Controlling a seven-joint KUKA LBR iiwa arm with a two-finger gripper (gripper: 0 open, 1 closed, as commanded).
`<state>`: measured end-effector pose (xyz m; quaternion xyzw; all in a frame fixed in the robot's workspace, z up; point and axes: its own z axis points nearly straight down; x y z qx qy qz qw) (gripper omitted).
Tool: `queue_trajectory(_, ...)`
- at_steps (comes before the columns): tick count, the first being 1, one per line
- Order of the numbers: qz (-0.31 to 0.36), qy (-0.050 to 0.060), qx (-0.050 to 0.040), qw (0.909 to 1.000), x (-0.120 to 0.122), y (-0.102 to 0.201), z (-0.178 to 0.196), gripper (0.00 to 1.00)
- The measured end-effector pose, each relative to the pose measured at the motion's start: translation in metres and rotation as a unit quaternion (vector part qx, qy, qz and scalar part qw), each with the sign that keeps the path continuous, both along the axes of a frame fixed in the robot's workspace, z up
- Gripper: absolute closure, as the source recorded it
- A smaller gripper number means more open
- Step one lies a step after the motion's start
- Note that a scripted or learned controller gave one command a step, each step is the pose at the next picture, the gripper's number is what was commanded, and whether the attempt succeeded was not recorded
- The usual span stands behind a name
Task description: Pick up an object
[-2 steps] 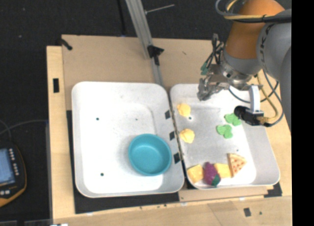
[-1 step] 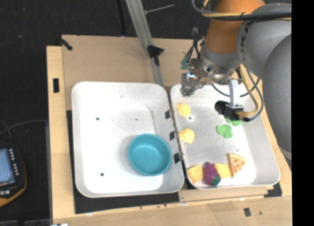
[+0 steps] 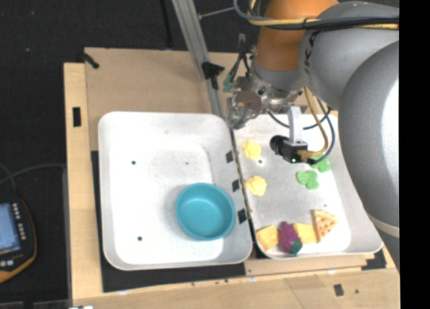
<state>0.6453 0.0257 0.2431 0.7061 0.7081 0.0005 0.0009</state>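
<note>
Gripper [image 3: 250, 114] hangs low over the far end of the right bin [image 3: 356, 234], close to the divider between the two bins. Finger spread cannot be told; wrist hardware and cables hide the tips. Nothing visible between them.

Right bin contents: yellow piece [image 3: 252, 150] just below the gripper, not visibly touching it. Second yellow piece [image 3: 256, 185] nearer the camera, along the divider. Green pieces [image 3: 310, 177] mid-bin, to the right. Near edge: yellow block [image 3: 267, 236], purple grape cluster [image 3: 289, 236] and pizza slice [image 3: 324, 223], bunched together.

Left bin [image 3: 134, 140]: teal bowl [image 3: 204, 211] upright near the divider, well apart from the gripper.
</note>
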Motion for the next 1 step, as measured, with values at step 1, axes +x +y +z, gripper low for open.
queue_trajectory(1,0.0,0.0,-0.0003,1.0,0.0153,0.0485,-0.0103,1.0)
